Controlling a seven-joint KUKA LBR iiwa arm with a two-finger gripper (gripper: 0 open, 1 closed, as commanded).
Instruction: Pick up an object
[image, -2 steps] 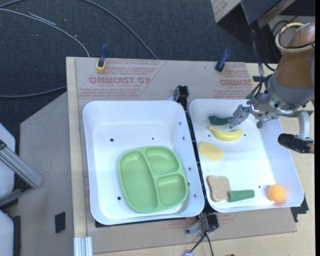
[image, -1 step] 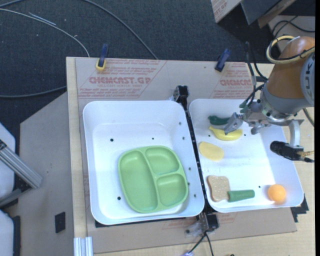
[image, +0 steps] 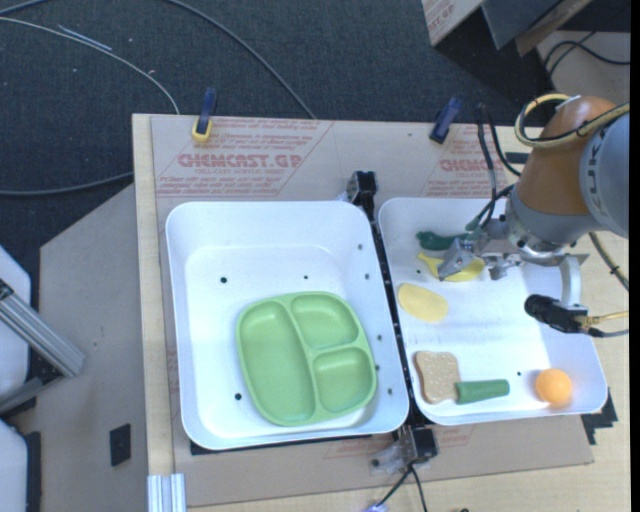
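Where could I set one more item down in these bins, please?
Free: the left bin's white floor behind and beside the green tray, and the right bin's middle strip between the yellow piece and the orange ball. Crowded: under the gripper.

Right bin (image: 500, 318) middle is open; toast (image: 436, 374), green stick (image: 483, 390) and orange ball (image: 553, 387) crowd the near edge, yellow piece (image: 423, 302) sits left.

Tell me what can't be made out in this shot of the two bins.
- Fingers: in the camera view the gripper is small and blurred, so open or shut is unclear.
- Yellow item and dark green item: the gripper partly covers them, so their shapes are unclear.
- Arm: cut off by the right edge.
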